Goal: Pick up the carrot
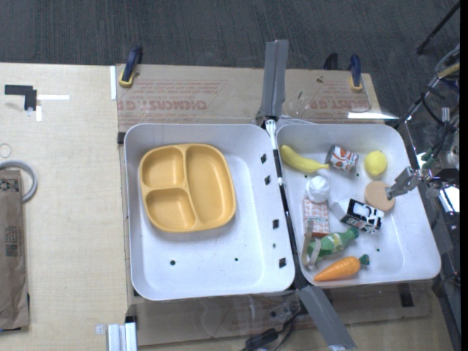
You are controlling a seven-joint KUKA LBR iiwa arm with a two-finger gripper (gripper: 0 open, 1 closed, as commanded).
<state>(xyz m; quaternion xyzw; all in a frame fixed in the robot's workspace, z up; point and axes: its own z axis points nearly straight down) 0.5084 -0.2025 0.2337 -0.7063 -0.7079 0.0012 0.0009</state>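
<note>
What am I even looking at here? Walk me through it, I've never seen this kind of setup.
One camera looks down at a slant on a bench with two shallow white bins. The left bin holds a yellow divided plate. The right bin holds toy food: a banana, a can, a lemon, a carton and, near its front edge, the carrot to be picked up. The gripper of a robot arm reaches in from the right, above the far side of that bin, away from the carrot. It holds nothing visible.
</note>
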